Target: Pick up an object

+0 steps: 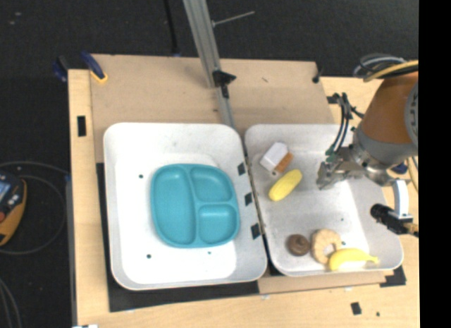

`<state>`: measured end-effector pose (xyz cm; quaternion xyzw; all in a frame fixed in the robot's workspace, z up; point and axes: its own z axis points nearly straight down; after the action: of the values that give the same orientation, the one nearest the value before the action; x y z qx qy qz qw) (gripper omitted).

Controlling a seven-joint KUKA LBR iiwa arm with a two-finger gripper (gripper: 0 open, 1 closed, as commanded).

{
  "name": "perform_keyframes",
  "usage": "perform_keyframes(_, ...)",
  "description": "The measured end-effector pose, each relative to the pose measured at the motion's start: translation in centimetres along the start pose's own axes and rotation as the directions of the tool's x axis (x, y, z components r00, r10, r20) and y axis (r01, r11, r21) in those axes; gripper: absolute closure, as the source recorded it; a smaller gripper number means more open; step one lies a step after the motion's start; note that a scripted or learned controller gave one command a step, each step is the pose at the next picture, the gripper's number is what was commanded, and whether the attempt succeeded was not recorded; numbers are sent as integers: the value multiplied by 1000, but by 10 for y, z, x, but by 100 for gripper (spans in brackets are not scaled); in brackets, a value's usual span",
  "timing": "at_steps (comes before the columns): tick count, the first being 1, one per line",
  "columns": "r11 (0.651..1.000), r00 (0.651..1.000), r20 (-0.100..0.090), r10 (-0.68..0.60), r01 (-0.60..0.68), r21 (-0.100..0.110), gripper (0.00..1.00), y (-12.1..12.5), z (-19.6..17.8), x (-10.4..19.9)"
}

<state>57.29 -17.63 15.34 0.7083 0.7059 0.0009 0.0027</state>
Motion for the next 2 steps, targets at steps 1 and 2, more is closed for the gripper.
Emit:
perform_keyframes(1, 1000, 1000, 0, -5, 5, -1, 100, 9, -57, -9)
perform_keyframes(2, 1000, 1000, -1, -5, 5, 2, 100, 10, -72, -10)
